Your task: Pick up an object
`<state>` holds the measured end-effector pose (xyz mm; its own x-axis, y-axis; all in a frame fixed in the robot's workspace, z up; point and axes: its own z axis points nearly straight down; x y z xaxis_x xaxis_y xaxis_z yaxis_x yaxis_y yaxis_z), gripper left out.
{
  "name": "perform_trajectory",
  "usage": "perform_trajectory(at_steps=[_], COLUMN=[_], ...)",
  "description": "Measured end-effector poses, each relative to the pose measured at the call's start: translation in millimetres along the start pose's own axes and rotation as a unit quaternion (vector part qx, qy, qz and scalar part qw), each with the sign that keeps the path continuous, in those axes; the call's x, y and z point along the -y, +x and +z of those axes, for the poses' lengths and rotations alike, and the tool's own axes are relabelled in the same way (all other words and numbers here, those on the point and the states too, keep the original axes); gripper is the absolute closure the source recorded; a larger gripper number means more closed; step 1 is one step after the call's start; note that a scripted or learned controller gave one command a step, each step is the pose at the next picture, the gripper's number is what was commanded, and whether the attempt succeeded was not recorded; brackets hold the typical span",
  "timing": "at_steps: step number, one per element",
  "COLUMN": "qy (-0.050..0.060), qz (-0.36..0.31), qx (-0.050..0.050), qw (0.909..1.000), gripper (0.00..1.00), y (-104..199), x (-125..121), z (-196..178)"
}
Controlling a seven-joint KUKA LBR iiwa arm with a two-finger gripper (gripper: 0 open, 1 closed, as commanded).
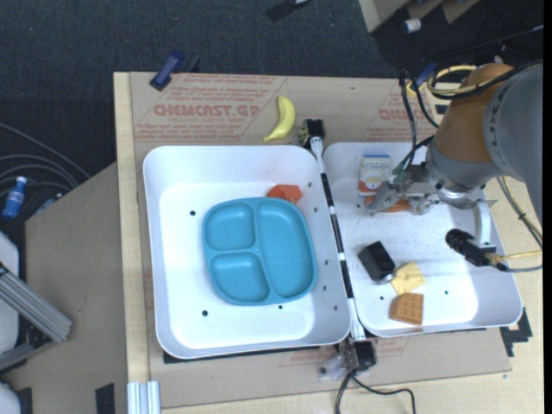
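Arm (483, 119): reaching in from the right, its grey body and orange band hanging over the upper part of the right bin
Gripper (384, 198): sitting low in the right bin's upper left part, pointing toward the divider between the bins; whether it is wide or narrow I cannot tell, since the tips are blurring into an orange-red shape under them
Right bin (483, 304): lying beside the left bin, their inner walls touching along the middle
Small carton (374, 170): standing just above the gripper, near the right bin's top wall, white with a blue and red print
Black block (376, 260): lying tilted in the right bin's lower left part, well below the gripper
Yellow piece (409, 277): resting just beside the black block, on its right
Waffle-like square (408, 308): lying just below the yellow piece, near the bin's front wall
Left bin (172, 257): holding a blue divided plate (259, 250) in its middle
Orange piece (285, 193): peeking out at the plate's upper edge
Banana (281, 120): lying on the bench board above the left bin, outside both bins
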<state>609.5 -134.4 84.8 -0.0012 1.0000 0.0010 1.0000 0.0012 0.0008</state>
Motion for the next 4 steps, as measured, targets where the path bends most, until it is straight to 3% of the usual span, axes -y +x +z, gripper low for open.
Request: perform_trajectory(at_steps=[1,2,3,4], qy=[-0.001,0.000,-0.001,-0.001], qz=[0.000,0.000,-0.001,-0.001], qx=[0.001,0.001,0.001,0.001], qw=[1.0000,1.0000,1.0000,1.0000], gripper=[1.00,0.00,1.00,0.00], y=[0,0,0,0], x=[0,0,-1,-1], z=[-10,-10,-20,-20])
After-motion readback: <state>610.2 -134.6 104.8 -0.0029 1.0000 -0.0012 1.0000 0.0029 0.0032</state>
